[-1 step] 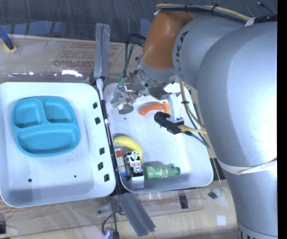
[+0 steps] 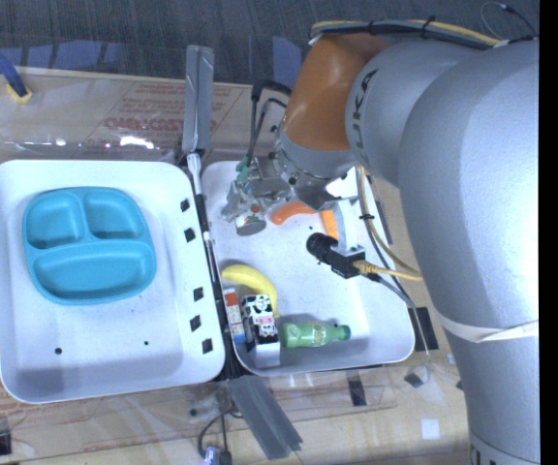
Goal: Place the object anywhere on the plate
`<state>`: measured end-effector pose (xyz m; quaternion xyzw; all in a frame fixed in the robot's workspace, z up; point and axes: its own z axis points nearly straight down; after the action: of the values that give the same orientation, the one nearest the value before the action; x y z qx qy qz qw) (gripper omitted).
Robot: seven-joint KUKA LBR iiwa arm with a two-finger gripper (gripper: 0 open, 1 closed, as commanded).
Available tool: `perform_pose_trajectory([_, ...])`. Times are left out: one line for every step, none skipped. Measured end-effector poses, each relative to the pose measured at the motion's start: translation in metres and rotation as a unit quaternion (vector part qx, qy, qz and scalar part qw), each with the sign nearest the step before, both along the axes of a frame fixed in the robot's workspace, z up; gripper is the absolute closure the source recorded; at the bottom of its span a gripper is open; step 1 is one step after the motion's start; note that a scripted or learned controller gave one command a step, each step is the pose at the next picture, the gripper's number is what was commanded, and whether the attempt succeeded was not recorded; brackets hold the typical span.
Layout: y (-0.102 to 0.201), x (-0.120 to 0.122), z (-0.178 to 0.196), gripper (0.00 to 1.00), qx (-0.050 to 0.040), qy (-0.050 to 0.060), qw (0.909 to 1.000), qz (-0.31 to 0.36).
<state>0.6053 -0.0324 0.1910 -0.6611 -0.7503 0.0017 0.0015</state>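
A blue divided plate (image 2: 87, 242) lies in the left white bin (image 2: 27, 356). In the right bin (image 2: 386, 342) are a yellow banana (image 2: 251, 280), a green bottle (image 2: 314, 334) lying on its side, a small black-and-white carton (image 2: 260, 318) and two orange carrot-like pieces (image 2: 290, 213) (image 2: 329, 223). My gripper (image 2: 248, 209) hangs low over the far left part of the right bin, just left of the nearer orange piece. I see nothing clearly held in it.
The grey arm with its orange band (image 2: 329, 95) covers the right bin's far right side. A black connector with a yellow cable (image 2: 335, 256) hangs over the bin's middle. A divider wall (image 2: 201, 260) separates the two bins.
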Motion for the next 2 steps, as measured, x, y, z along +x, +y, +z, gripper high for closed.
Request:
perform_pose_trajectory([0.069,0.019,0.001,1.0,0.0002,-0.002,0.9951,0.099])
perform_pose_trajectory([0.157,0.031,-0.03,1.0,0.0005,-0.002,0.9912,0.133])
